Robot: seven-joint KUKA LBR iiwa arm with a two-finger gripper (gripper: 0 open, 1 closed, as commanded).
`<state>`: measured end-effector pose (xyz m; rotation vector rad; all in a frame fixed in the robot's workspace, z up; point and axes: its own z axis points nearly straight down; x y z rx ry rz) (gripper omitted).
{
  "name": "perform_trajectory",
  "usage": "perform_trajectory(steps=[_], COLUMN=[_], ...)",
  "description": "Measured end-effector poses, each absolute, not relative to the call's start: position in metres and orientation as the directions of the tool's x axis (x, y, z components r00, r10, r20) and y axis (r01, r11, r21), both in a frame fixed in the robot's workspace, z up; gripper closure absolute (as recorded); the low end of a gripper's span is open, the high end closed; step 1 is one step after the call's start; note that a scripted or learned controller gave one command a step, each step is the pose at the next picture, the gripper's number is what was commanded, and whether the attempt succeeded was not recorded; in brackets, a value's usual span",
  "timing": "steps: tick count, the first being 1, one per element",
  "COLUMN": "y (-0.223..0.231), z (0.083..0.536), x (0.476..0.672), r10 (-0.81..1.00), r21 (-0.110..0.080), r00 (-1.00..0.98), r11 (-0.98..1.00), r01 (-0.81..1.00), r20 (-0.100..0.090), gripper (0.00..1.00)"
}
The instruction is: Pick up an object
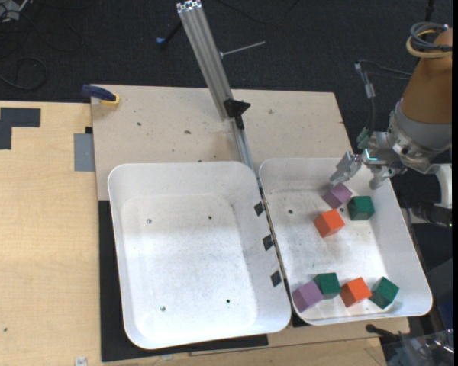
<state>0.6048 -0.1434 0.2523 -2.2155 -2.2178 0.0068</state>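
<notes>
The right bin (pixel 412 258) holds several small blocks. A purple block (pixel 337 196), a dark green block (pixel 360 207) and an orange block (pixel 329 223) lie close together near its far side. Along its near edge sit another purple block (pixel 308 294), a green block (pixel 327 284), an orange block (pixel 356 290) and a green block (pixel 384 291). My gripper (pixel 362 174) hangs over the bin's far right part, just beyond the far purple and green blocks. It is open, with nothing between its fingers.
The left bin (pixel 122 204) sits beside the right one, with black clips along the shared wall (pixel 267 242). A slanted aluminium post (pixel 210 59) rises behind the bins. A blue-and-yellow clamp (pixel 101 94) lies at the bench's far left corner.
</notes>
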Motion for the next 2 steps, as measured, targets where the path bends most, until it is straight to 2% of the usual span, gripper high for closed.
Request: perform_trajectory(steps=[1, 2], y=[-0.144, -0.134], z=[0.255, 0.203], x=[0.606, 0.602], r10=[1.0, 1.0], r21=[-0.003, -0.009], r00=[-0.001, 0.0], r11=[0.001, 0.0], r01=[1.0, 1.0], r20=[0.001, 0.002], gripper=[0.0, 0.0])
